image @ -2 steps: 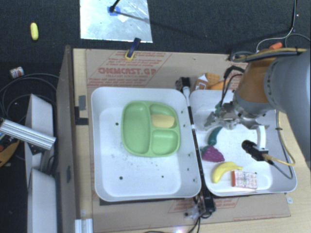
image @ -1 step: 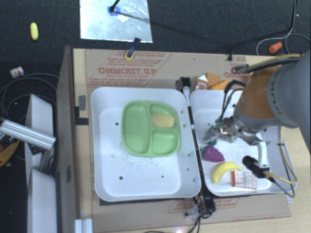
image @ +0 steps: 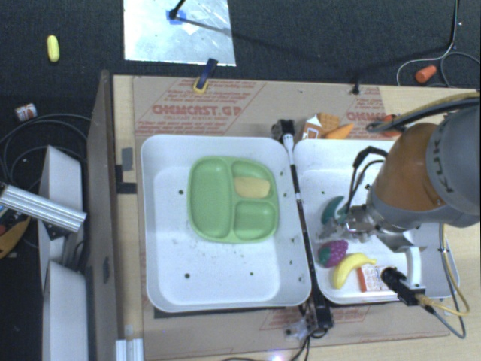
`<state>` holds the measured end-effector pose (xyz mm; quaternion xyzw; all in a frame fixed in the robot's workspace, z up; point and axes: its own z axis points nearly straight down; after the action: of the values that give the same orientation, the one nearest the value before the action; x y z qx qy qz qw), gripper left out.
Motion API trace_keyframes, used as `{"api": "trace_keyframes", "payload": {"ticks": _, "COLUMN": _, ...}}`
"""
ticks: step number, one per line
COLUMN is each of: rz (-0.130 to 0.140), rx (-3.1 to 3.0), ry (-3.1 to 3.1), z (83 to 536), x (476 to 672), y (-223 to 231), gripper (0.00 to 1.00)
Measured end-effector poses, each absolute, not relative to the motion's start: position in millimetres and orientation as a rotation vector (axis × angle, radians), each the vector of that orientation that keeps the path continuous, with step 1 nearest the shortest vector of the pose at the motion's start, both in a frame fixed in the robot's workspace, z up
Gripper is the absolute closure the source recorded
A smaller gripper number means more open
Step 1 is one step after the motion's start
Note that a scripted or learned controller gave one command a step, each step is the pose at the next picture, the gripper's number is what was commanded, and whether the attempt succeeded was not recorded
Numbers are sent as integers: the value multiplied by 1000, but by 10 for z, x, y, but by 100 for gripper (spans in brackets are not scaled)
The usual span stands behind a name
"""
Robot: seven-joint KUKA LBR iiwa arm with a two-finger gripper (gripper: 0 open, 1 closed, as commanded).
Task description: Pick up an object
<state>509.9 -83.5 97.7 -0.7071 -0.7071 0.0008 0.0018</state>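
The bench (image: 225, 100), faced with printed brown cardboard, is occupied by two shallow white bins, the left bin (image: 169, 277) and the right bin (image: 316, 160), set side by side and touching.

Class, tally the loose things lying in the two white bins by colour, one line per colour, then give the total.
Green: 2, the tray and a dark green item
Yellow: 2, the block on the tray and the banana
Purple: 1, the grapes
Red and white: 1, the packet
Total: 6
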Motion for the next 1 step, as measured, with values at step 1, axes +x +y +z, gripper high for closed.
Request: {"api": "trace_keyframes", "payload": {"ticks": 1, "rz": -6, "rx": -2220, "ry": -2232, "z": 843, "x": 5799, "y": -1029, "gripper": 0}}
